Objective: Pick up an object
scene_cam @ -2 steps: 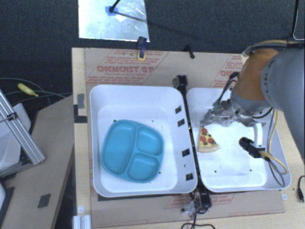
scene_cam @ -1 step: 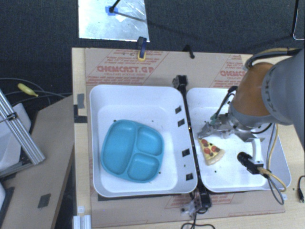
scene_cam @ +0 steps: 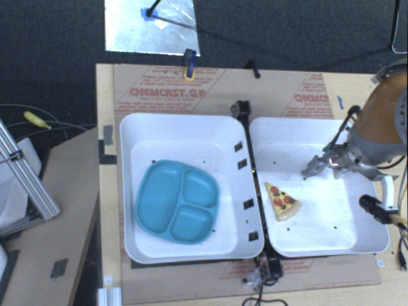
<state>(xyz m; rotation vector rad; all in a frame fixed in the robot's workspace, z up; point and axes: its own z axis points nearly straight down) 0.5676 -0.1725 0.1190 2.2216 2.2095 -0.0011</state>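
Pizza slice lies flat in right bin, lower centre-right of frame, tip toward upper left. Gripper above and right of it, near but apart, fingers parted, nothing between them. Judgement: centre over slice, straddle narrow width, descend fully before closing; flat toy slips easily. Blue divided tray in left bin, further left.

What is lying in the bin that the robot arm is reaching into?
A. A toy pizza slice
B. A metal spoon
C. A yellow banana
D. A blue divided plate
A. The toy pizza slice lies on the floor of the right bin, below and left of the pincer, while the blue divided plate sits in the left bin.
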